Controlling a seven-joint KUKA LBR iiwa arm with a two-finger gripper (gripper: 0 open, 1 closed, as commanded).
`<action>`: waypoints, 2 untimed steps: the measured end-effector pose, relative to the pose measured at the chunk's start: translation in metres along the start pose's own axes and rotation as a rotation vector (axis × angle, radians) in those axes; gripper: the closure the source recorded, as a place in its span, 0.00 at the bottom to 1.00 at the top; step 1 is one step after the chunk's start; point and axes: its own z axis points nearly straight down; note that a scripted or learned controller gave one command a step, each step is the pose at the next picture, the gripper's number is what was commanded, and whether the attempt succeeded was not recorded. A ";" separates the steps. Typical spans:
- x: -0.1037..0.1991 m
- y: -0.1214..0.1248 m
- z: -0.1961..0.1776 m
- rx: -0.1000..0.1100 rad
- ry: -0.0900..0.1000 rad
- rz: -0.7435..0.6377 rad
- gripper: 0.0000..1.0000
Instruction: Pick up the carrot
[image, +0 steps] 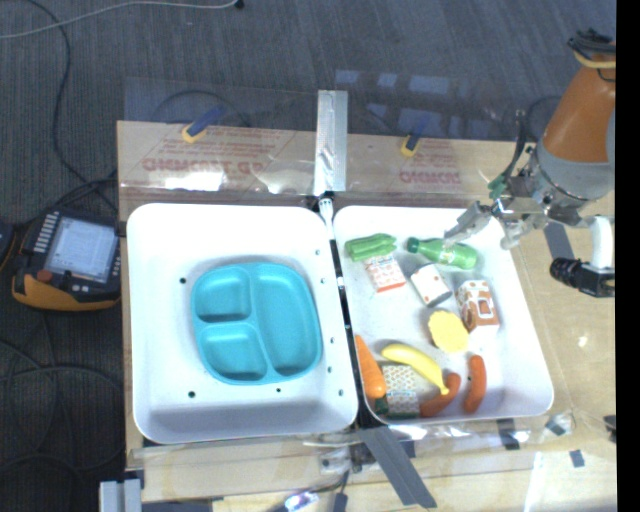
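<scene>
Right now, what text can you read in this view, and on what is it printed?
None is readable.
Clear sheet behind the bins: red print, reversed and blurred.
Small white carton: red marks, too small.
Handheld screen on the floor: too blurred.

One fixed camera looks down at a slant on two shallow white plastic bins (150, 400), fairly high up.
</scene>
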 end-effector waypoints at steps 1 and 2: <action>-0.018 0.057 -0.201 -0.004 -0.007 -0.412 0.00; -0.029 0.057 -0.201 -0.003 -0.006 -0.619 0.00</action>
